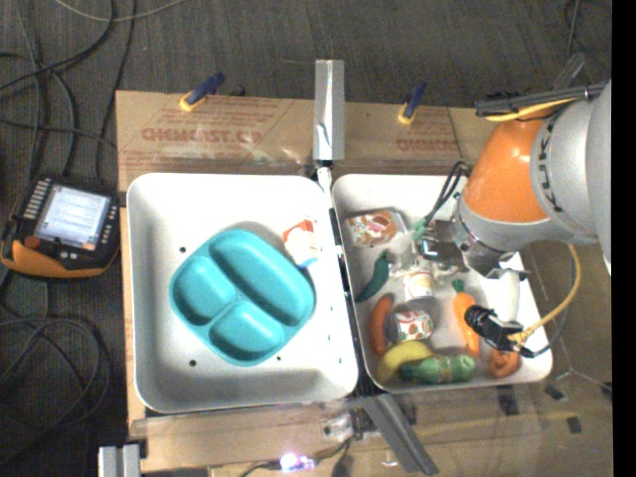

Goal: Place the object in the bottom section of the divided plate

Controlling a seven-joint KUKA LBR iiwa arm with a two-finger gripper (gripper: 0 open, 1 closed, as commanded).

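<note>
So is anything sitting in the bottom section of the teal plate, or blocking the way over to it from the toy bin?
Nothing visible lies in the bottom section of the divided plate. Between it and the gripper over the right bin stand only the two bins' adjoining rims. A small orange-and-white item rests beside the plate's upper right edge, away from that section.

Two white bins: left bin (149, 366) at nine o'clock and right bin (542, 366) at three. One teal divided plate (241, 294) with three sections. One banana (396, 355), two carrots (381, 324), two green vegetables (437, 368), two clamps (202, 89) at twelve.
</note>
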